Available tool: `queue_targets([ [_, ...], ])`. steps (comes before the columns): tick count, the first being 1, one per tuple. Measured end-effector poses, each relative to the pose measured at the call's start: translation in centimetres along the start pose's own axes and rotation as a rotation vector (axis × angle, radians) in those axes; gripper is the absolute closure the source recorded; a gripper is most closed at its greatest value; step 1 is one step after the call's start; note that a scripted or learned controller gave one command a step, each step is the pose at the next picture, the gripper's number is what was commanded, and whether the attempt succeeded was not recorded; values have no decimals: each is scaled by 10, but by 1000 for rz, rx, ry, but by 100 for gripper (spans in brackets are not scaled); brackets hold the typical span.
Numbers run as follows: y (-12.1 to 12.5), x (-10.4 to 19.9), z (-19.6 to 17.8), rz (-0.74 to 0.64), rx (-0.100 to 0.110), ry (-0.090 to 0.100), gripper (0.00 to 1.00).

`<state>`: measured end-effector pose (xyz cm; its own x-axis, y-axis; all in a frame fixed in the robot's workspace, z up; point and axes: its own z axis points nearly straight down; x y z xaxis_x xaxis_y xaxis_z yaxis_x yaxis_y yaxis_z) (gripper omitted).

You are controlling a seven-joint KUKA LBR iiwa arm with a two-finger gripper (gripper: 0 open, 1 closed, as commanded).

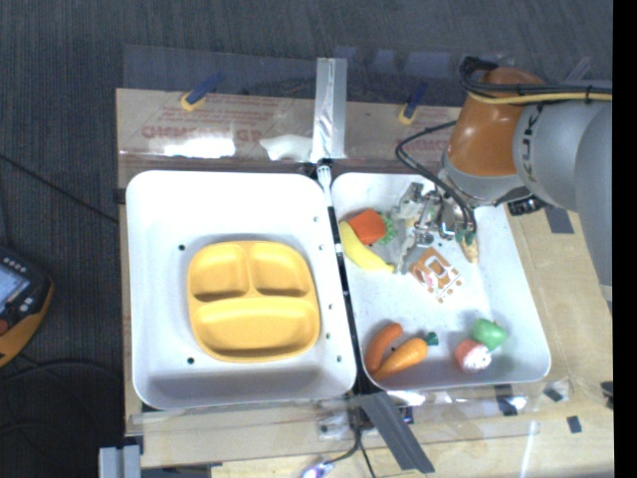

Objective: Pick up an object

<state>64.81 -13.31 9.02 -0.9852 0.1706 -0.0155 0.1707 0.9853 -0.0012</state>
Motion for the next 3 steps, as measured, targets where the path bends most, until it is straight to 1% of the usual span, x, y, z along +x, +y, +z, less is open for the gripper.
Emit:
queue_targets([
  [1, 1, -1, -10, -3, 4, 0, 100],
  [2, 1, -1, -10, -4, 4, 1, 0],
  [3, 1, -2, -18, -5, 7, -1, 100],
])
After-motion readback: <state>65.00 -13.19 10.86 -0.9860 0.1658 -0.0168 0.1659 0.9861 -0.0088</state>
